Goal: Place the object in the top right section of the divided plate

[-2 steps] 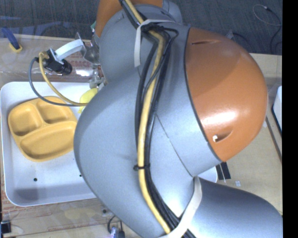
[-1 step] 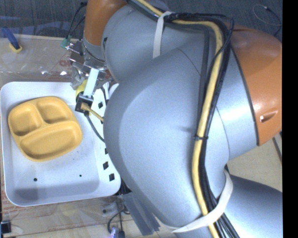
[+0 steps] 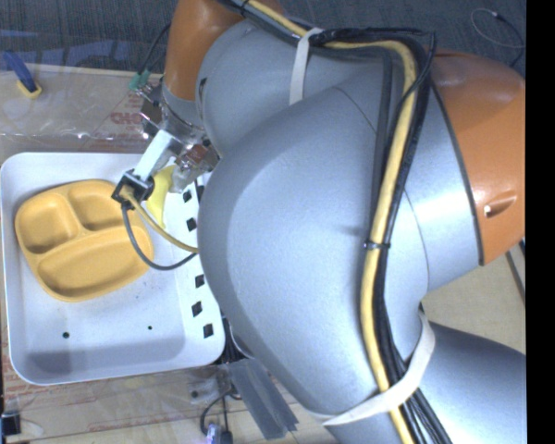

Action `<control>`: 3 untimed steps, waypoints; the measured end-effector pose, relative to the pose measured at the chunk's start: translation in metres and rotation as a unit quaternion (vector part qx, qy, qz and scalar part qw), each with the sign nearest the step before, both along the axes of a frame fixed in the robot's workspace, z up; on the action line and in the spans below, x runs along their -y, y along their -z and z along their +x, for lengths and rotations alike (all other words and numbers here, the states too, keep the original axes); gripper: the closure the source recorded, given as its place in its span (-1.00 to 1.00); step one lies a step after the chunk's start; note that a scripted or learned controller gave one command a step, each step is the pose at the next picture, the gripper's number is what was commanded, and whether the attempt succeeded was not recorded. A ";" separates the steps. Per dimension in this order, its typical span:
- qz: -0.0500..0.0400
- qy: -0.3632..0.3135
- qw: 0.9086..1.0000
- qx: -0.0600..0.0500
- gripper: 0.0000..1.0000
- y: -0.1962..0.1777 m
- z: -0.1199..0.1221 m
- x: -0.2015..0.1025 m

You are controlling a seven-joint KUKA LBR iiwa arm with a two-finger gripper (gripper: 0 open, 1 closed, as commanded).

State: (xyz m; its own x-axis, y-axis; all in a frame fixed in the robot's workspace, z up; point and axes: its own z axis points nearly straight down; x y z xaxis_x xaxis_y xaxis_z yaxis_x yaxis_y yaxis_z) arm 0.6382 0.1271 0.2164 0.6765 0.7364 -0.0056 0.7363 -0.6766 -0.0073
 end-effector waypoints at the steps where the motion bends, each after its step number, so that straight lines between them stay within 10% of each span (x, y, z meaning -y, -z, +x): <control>1: 0.000 -0.005 1.000 -0.003 1.00 -0.009 -0.001 -0.004; 2: 0.000 0.014 1.000 0.001 1.00 -0.036 -0.019 -0.022; 3: -0.001 0.170 0.985 0.003 1.00 -0.010 -0.015 -0.056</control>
